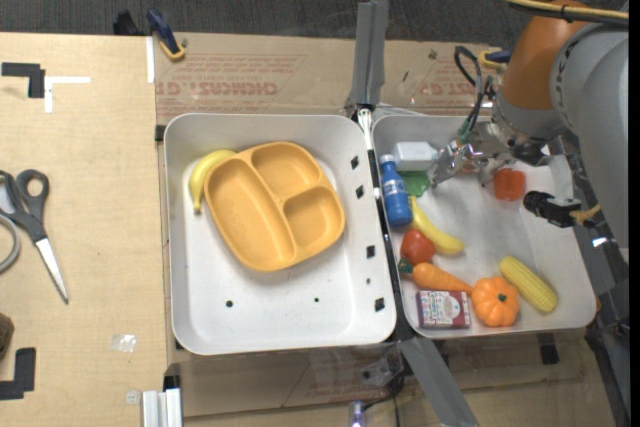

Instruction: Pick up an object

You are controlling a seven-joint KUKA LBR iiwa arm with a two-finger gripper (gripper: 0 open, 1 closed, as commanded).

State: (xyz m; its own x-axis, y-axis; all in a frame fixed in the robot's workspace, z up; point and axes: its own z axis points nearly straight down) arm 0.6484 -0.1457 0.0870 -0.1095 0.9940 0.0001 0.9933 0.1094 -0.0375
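I cannot tell the state of the fingers, but the small red plastic toy just beside them looks light, smooth, best pinched across its middle.

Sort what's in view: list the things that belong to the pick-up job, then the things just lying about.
Job: pincer; right bin with blue bottle, white block, red piece, small banana, tomato, carrot, pumpkin, corn, pink carton.

Lying about: scissors; left bin with orange divided plate, banana.
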